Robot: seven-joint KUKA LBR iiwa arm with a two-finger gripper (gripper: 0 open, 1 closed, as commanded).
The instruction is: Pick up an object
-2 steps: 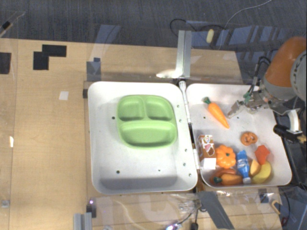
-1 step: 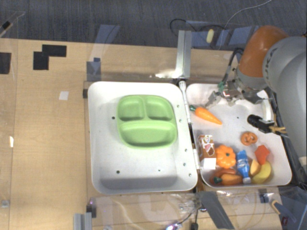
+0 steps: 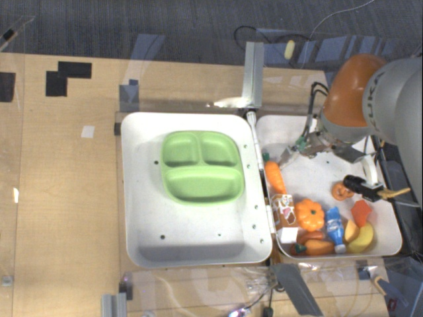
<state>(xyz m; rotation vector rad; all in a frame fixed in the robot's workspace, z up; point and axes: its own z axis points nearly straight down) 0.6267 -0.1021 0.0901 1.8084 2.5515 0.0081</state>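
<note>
Gripper (image 3: 299, 149), grip unclear, hovers above carrot (image 3: 274, 176); pumpkin (image 3: 309, 214), bottle (image 3: 334, 226), banana (image 3: 362, 238) crowd nearby.

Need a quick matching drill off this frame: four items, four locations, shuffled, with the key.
Items
1. green divided plate
2. toy carrot
3. toy pumpkin
4. toy banana

Locations
A. right bin, near its front right corner
B. left bin, around the middle
C. right bin, along its left wall
D. right bin, front half, right of a small printed carton

Pairs: 1-B, 2-C, 3-D, 4-A
</note>
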